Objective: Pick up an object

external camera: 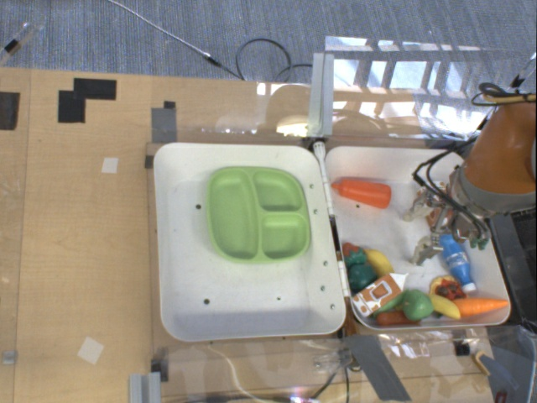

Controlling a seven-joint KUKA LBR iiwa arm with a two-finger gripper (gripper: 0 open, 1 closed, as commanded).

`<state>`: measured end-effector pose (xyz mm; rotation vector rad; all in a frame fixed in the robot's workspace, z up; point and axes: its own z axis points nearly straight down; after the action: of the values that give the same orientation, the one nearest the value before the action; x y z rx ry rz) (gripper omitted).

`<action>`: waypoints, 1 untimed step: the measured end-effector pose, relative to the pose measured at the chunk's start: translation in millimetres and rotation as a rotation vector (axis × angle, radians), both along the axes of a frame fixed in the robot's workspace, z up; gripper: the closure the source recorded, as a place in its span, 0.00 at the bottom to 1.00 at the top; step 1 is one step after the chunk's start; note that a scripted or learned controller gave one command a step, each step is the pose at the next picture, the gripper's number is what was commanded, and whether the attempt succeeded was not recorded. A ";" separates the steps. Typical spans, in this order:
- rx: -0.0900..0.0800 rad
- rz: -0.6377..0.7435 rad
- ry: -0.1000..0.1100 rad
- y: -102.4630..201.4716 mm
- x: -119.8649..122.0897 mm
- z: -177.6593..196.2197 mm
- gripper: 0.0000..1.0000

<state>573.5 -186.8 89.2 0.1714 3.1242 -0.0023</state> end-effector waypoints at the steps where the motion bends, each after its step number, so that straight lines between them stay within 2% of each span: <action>1: -0.002 0.034 -0.002 9.0 -9.9 0.5 0.00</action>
<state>563.6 -177.8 89.7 0.1181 3.1248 -0.0047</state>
